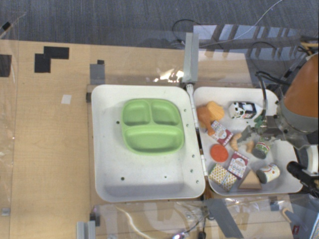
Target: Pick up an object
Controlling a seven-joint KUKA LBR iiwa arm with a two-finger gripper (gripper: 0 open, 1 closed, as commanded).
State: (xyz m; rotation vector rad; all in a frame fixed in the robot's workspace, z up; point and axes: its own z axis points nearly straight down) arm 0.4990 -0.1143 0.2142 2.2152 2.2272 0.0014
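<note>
Over the right bin, the gripper hangs low among the clutter; whether it is open or closed cannot be told. Just beside it stands a small can, probably light, rigid and smooth: grasp across its sides. Near it lie a red lid and a cow toy.

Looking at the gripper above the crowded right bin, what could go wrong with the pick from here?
1. The right bin is packed: the small can, the cup and the red box lie close together, so the gripper may push neighbours instead of taking one.
2. The round can could roll away from the fingers.
3. The gripper works near the black-and-white toy and may knock it against the bin wall.
</note>
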